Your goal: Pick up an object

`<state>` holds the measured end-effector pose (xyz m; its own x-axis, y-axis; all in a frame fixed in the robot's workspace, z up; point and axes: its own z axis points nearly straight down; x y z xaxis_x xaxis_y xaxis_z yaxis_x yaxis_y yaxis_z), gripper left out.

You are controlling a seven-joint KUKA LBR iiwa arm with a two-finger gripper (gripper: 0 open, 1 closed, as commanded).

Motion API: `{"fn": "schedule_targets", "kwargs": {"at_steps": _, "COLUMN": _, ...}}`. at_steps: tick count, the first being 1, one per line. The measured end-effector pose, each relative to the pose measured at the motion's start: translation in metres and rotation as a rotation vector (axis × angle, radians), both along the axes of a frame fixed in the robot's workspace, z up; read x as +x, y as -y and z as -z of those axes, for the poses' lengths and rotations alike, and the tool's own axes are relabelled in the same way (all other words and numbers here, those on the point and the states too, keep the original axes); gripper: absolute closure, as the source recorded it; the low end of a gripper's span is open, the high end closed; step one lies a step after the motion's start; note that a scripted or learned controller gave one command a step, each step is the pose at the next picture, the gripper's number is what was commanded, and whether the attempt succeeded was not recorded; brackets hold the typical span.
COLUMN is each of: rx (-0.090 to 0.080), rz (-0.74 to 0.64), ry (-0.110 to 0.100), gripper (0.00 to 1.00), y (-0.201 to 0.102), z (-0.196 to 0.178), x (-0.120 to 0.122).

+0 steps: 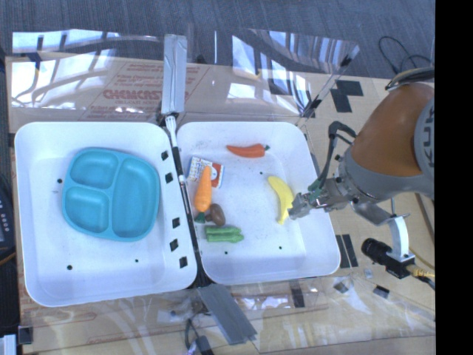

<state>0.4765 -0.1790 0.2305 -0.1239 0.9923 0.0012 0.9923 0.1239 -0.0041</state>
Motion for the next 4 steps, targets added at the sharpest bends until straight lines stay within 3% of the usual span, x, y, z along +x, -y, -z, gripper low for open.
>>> {"fn": "schedule_targets", "kwargs": {"at_steps": 1, "rx": -0.001, "rz": -0.007, "ry": 0.001, "gripper": 1.00, "y": 0.029, "z": 0.009, "x": 0.000}}
{"fn": "schedule_targets", "kwargs": {"at_steps": 2, "rx": 0.000, "rz": 0.247, "ry": -0.003, "gripper": 1.00, "y": -0.053, "z": 0.003, "x": 0.001}}
{"fn": "schedule_targets", "kwargs": {"at_steps": 3, "rx": 0.001, "rz": 0.240, "ry": -0.007, "gripper": 1.00, "y": -0.053, "z": -0.006, "x": 0.002}}
{"fn": "schedule_targets", "kwargs": {"at_steps": 4, "rx": 0.001, "rz": 0.240, "ry": -0.007, "gripper": 0.00, "y": -0.053, "z": -0.006, "x": 0.002}}
